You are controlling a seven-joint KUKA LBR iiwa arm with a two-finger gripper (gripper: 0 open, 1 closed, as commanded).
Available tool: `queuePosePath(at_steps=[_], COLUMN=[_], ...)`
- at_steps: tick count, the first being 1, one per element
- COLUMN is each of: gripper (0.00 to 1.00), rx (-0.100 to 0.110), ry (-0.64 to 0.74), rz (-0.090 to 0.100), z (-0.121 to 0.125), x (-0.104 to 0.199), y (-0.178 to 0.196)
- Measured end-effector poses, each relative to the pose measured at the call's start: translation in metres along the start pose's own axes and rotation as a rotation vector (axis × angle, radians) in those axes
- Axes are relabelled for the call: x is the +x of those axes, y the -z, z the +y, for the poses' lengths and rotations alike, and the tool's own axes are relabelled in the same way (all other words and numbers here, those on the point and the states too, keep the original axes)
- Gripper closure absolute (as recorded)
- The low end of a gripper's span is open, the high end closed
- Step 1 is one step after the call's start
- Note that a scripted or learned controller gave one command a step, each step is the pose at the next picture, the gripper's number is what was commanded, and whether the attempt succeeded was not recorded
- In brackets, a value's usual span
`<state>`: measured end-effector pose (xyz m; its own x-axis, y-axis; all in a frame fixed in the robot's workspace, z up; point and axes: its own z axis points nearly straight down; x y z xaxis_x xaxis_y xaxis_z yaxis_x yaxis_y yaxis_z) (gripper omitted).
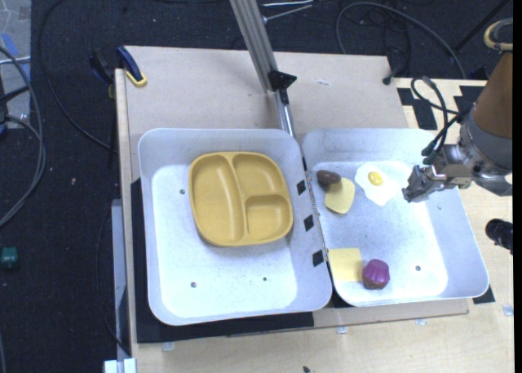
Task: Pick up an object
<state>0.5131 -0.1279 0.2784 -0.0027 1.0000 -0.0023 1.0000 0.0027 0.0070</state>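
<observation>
Over the right bin (457, 277), near its far right wall, we see the hand (414, 188) hanging at the end of the grey arm (489, 130) that reaches in from the right. We cannot tell whether it is released or clenched, and we see nothing between its tips. Just to its left lies a fried-egg piece (378, 184), white with a yellow yolk, very near the hand though we cannot tell if they touch. Further left sit a pale yellow chip-shaped piece (341, 197) and a small brown piece (328, 177), touching each other close to the bin's left wall. Toward the near side, well apart from the hand, lie a yellow square slice (345, 264) and a purple piece (376, 273) just beside it. In the left bin (163, 281) on the counter (204, 90) rests a yellow divided plate (241, 198).
</observation>
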Motion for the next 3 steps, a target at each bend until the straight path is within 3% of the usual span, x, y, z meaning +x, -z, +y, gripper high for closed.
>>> queuePosePath(at_steps=[3], gripper=[1.0], rx=[0.009], ry=[0.006], rz=[0.003], z=[0.029], x=[0.169], y=[-0.045])
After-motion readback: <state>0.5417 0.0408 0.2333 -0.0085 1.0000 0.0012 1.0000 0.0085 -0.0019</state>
